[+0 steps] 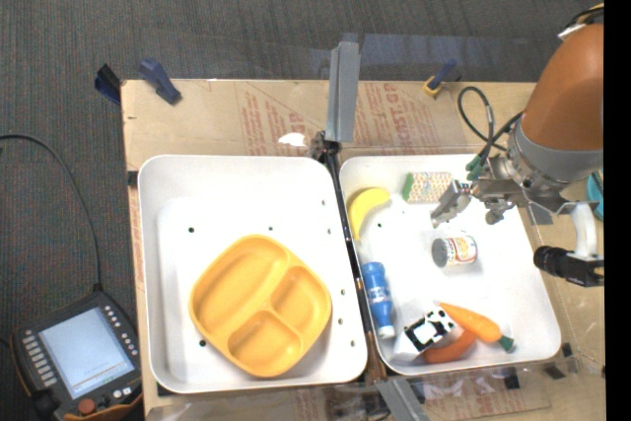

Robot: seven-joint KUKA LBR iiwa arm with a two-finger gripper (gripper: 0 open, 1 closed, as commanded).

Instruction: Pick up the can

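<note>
Jaws, mine, hang just at 12 o'clock of the can (455, 250); their state I cannot tell. I am approaching; next I descend.

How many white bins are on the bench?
2. The left bin holds a yellow tray; the right bin holds the can and other items.
</note>
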